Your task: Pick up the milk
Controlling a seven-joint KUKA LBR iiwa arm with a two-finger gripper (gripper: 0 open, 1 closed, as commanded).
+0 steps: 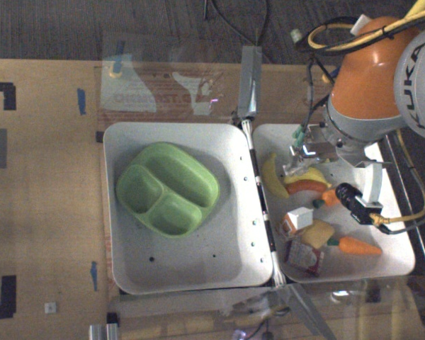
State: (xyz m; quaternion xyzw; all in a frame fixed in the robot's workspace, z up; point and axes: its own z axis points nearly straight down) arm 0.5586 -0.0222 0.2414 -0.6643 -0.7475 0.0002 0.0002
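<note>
Tool [302,152] hangs over the right white bin [404,250] near the yellow banana [272,176] (grip state unclear), apart from the small white-and-orange milk carton [296,221], likely lining up a descent.

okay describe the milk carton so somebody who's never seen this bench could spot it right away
Look in the right-hand white bin, the one crowded with toy food under the grey and orange arm. Near its left side, below the banana, sits the milk carton: a small white box with an orange end. Its neighbours are a carrot, a yellowish block and a reddish packet.
</note>
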